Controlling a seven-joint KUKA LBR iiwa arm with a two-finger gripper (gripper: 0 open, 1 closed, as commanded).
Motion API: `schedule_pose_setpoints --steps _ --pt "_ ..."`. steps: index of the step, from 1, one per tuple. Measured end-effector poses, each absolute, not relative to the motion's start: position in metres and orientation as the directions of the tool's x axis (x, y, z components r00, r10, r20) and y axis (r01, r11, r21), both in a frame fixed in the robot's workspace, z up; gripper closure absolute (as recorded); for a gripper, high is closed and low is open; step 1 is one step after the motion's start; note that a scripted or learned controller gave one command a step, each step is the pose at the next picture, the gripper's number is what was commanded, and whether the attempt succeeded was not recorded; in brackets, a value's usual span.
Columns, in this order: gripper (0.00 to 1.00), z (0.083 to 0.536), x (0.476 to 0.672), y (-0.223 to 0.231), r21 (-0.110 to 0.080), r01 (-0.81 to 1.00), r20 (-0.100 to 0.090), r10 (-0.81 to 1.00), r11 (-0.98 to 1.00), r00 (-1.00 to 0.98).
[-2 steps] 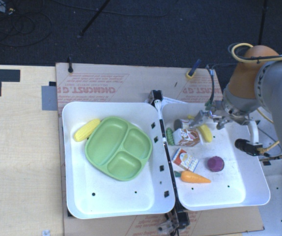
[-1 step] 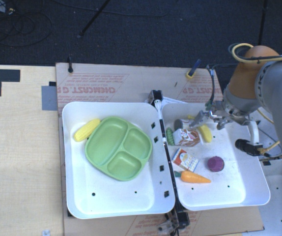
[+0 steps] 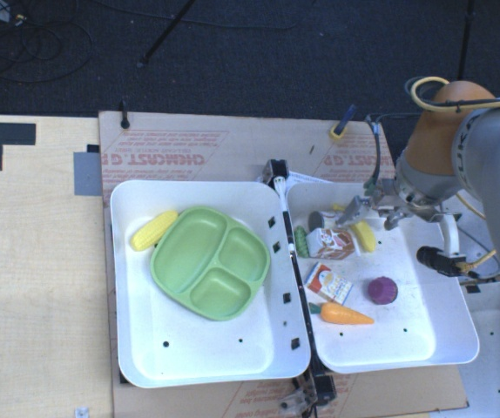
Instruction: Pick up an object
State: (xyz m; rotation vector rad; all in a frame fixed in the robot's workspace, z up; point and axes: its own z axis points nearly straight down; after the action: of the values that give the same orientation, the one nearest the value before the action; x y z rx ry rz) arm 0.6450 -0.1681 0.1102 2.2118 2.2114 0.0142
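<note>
My gripper (image 3: pixel 355 209) reaches in from the right over the back part of the right bin (image 3: pixel 442 342). Just below it lies a small yellow piece (image 3: pixel 366 237), next to a white and red packet (image 3: pixel 333 243) and a green item (image 3: pixel 301 240). Nearer the front lie a second red and white packet (image 3: pixel 328 283), a purple ball (image 3: pixel 382 290) and an orange carrot (image 3: pixel 346 315). Nothing shows as lifted off the bin floor.
The left bin (image 3: pixel 145 355) holds a green divided plate (image 3: pixel 209 262) and a yellow corn cob (image 3: pixel 153 230) at its back left. A black divider (image 3: pixel 292 268) runs between the bins. A black part of the arm (image 3: pixel 442 260) hangs over the right bin's right side.
</note>
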Motion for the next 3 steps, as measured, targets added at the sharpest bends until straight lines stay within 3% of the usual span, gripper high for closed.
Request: schedule_pose_setpoints --steps 3 --pt "0.00 0.1096 0.6448 -0.1671 0.014 1.000 -0.002 1.000 0.000 0.000"
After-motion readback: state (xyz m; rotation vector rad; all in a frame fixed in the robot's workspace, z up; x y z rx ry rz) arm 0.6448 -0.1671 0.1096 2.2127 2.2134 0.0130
